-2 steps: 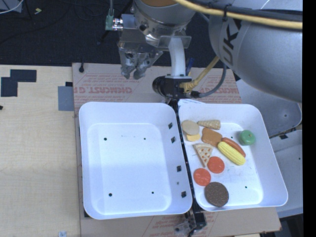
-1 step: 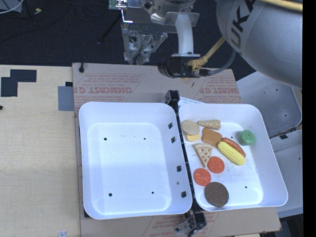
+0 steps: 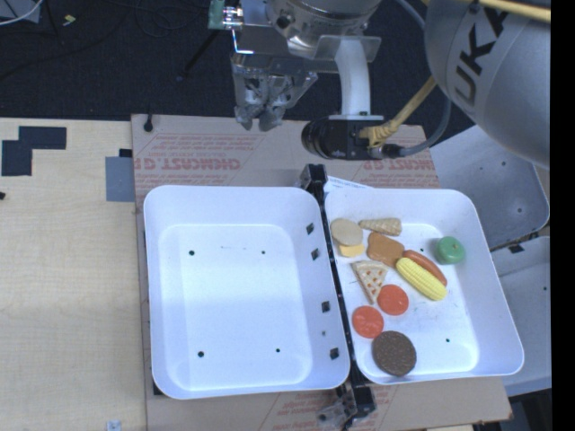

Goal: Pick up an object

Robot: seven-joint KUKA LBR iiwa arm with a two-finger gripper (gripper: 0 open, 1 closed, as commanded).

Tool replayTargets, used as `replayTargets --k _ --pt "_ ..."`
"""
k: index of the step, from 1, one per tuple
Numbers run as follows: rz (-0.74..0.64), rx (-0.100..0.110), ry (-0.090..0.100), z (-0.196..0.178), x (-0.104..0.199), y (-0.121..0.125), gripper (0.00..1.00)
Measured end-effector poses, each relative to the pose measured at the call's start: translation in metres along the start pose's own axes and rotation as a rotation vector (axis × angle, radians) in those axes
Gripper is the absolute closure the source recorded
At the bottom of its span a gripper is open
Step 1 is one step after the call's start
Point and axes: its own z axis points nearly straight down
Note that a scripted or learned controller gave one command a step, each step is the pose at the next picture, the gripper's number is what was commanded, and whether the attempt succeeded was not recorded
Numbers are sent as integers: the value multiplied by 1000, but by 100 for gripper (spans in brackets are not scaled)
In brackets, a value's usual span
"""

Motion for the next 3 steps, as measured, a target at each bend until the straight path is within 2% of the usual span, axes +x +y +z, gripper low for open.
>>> replayTargets --k 1,2,3 --pt "0 1 0 1 4 -42 100" --pt "4 15 -8 206 4 -92 100" --pt "2 -6 2 147 4 -85 100"
